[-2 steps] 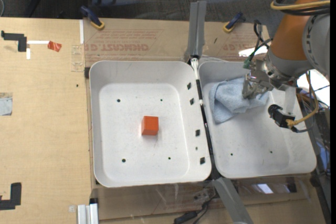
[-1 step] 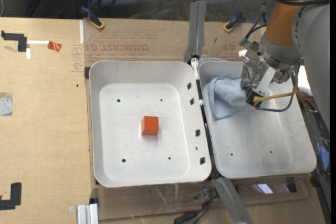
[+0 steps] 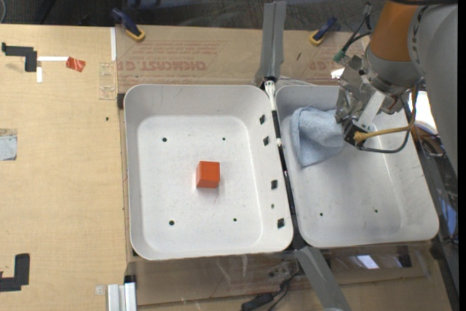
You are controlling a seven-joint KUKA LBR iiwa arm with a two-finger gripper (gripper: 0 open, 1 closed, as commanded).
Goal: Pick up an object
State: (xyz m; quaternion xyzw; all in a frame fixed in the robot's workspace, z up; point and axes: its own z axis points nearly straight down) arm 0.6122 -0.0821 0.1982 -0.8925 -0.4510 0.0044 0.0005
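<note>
A pale blue cloth (image 3: 313, 135) lies crumpled in the upper left part of the right bin (image 3: 378, 218). My gripper (image 3: 344, 120) is down at the cloth's right edge, touching or just above it. The arm's body hides the contact, so whether the cloth is gripped is unclear. A small orange-red cube (image 3: 208, 175) sits alone near the middle of the left bin (image 3: 153, 229), far from the gripper.
A ridge with black clips (image 3: 277, 156) separates the two bins. The arm's orange band (image 3: 397, 18) rises over the right bin's far corner. A wooden bench top (image 3: 58, 171) lies to the left. Cardboard (image 3: 189, 58) backs the bins.
</note>
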